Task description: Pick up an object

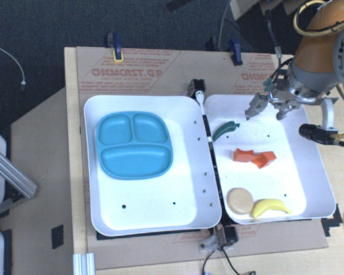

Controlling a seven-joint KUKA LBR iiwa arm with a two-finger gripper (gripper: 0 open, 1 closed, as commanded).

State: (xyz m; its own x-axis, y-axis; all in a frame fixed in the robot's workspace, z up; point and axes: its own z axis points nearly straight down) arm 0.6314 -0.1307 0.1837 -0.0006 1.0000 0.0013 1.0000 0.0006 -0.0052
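The right bin (309, 171) holds a green pod-shaped piece (224, 129) near its left wall, an orange-red piece (255, 157) in the middle, a tan round disc (239, 200) and a yellow banana (270, 207) at the front. My gripper (269, 107) hangs over the far end of this bin with its two fingers spread apart and nothing between them. It is behind and to the right of the green piece, apart from it.
The left bin (183, 199) holds a blue divided plate (135, 144). A black divider (206, 133) runs between the two bins. The arm's orange band (327, 19) and grey wrist fill the top right. Clamps (117, 47) stand at the bench's back edge.
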